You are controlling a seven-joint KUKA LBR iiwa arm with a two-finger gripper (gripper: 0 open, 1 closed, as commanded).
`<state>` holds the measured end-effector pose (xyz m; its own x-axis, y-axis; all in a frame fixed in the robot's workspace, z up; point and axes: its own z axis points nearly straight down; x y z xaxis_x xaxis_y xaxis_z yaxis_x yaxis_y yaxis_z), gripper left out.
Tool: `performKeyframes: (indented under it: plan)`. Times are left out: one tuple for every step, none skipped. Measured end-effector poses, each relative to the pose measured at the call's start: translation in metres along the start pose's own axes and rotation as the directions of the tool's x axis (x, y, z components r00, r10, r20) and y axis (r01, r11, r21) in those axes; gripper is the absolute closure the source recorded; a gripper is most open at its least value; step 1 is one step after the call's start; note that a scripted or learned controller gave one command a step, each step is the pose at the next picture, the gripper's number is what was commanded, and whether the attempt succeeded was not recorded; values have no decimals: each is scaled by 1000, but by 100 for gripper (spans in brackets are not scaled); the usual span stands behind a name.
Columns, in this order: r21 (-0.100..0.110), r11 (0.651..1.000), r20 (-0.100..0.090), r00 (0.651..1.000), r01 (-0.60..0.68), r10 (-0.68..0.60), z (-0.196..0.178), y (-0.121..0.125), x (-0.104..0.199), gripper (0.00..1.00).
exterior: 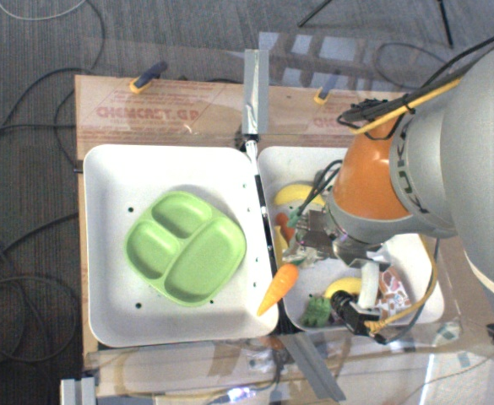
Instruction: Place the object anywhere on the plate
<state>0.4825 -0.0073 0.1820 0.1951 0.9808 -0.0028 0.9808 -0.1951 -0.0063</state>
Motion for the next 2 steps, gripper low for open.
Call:
performKeyframes:
  plan:
    - [-3, 983, 3, 983, 186, -186, -56, 48, 84, 100]
    - [-3, 983, 3, 983, 186, -186, -56, 48, 84, 0]
